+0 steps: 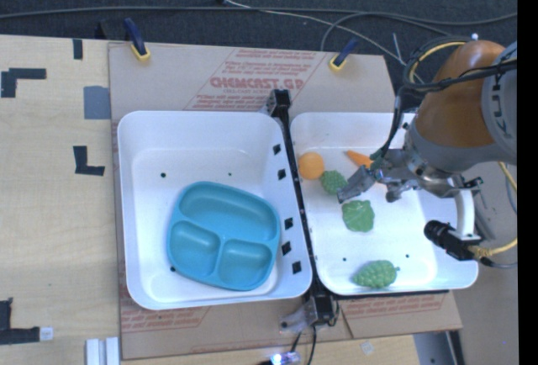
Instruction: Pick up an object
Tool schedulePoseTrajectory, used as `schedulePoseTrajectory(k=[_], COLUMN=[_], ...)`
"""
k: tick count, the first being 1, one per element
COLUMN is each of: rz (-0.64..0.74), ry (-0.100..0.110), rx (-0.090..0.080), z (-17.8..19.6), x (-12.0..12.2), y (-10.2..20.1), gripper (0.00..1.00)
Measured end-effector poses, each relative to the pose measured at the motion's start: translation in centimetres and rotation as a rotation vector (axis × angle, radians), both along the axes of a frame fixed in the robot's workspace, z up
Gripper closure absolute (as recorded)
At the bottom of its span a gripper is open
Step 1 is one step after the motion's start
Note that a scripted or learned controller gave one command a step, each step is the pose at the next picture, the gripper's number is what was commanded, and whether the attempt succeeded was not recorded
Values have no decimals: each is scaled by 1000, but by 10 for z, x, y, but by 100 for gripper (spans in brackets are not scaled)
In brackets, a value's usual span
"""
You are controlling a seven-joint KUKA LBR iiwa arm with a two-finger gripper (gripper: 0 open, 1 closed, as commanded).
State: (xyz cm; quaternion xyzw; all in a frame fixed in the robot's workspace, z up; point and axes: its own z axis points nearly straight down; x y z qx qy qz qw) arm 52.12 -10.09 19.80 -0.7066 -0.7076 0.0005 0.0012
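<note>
Tool (357, 184) low over right bin (420, 275), finger state impossible to tell. Green broccoli-like piece (333, 181) just beside tip; second green piece (358, 215) just below. Orange ball (311, 166) near divider. Blue tray (224, 235) in left bin (139, 187).

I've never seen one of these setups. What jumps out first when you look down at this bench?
Probably the bright blue divided tray, lying alone in the left white bin. Next, the bulky grey and orange arm reaching in from the right, its gripper low over the right white bin. There it hangs among small toy foods: an orange ball, a carrot-like piece and three green lumps.
</note>
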Motion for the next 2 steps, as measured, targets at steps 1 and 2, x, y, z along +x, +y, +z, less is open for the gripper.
schedulePoseTrajectory(k=[1,2], rz=[-2,-2], ry=[4,4], rx=[-1,-1], z=[-46,-107], x=[-7,-10], y=[-3,-10], gripper=[0,0])
